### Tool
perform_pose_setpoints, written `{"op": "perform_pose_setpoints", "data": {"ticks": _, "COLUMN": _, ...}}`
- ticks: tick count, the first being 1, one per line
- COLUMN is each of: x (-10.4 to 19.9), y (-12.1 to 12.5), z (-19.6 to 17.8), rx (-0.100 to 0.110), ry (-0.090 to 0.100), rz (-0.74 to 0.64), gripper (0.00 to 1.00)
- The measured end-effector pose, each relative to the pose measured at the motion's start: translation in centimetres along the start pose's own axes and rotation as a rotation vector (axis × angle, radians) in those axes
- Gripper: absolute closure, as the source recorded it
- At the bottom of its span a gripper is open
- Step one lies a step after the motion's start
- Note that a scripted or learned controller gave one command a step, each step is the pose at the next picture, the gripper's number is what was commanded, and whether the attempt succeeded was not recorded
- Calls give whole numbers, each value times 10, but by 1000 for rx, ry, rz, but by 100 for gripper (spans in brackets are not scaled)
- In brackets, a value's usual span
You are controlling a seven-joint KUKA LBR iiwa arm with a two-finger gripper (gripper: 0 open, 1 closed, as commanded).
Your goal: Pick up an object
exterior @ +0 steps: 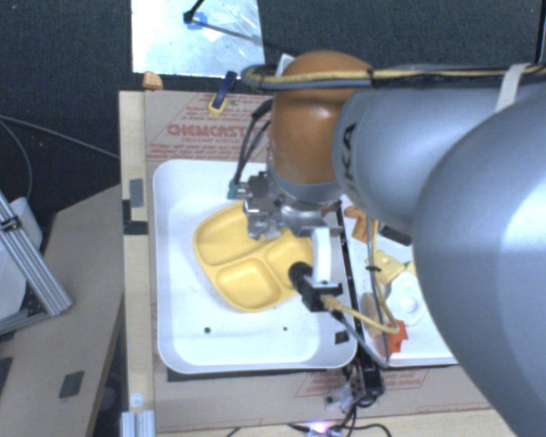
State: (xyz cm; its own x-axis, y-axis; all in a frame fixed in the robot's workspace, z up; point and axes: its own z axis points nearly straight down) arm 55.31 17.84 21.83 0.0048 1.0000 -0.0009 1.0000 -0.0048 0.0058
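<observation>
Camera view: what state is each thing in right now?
yellow divided tray: lying flat in the left bin, compartments up, partly covered by the arm.
left bin: holding the tray.
right bin: mostly hidden by the arm; small yellow, white and orange items inside.
arm: wrist low over the tray.

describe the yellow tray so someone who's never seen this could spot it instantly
Find the left white bin of the two. In its middle, partly under the arm's orange band, lies the yellow tray. It is broad, pale yellow and split into compartments, unlike anything near it.

divided tray point(229, 244) — in left bin point(246, 342)
</observation>
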Motion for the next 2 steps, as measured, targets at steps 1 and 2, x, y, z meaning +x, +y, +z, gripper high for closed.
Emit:
{"op": "perform_pose_setpoints", "data": {"ticks": 1, "x": -106, "y": -24, "z": -24, "rx": 4, "ry": -2, "rz": 5, "gripper": 100}}
{"op": "perform_pose_setpoints", "data": {"ticks": 2, "x": -98, "y": -24, "z": -22, "rx": 4, "ry": 2, "rz": -6, "gripper": 0}}
